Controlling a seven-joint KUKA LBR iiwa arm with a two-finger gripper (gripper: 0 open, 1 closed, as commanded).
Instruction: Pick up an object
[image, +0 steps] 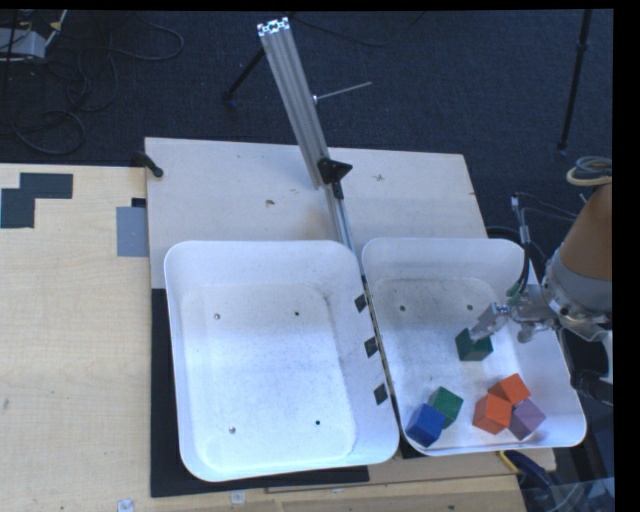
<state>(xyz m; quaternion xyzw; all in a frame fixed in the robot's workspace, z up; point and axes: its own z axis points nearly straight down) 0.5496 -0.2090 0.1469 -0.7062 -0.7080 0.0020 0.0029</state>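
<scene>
Two shallow white bins are seen side by side on the tabletop (80, 330): the left bin (190, 300) and the right bin (420, 262). The arm (590, 250) is extended from the right over the right bin, with the gripper (500, 322) placed above its middle right. A dark green block (474, 346) is seen just beside and below the gripper tip; whether it is touched cannot be told, nor whether the gripper is spread or closed. Near the front edge of the right bin, a blue block (425, 424) and a green block (446, 404) are shown touching. To their right, two orange blocks (500, 402) and a purple block (527, 418) are clustered together. A slanted aluminium rail (300, 105) is seen beyond the bins.
</scene>
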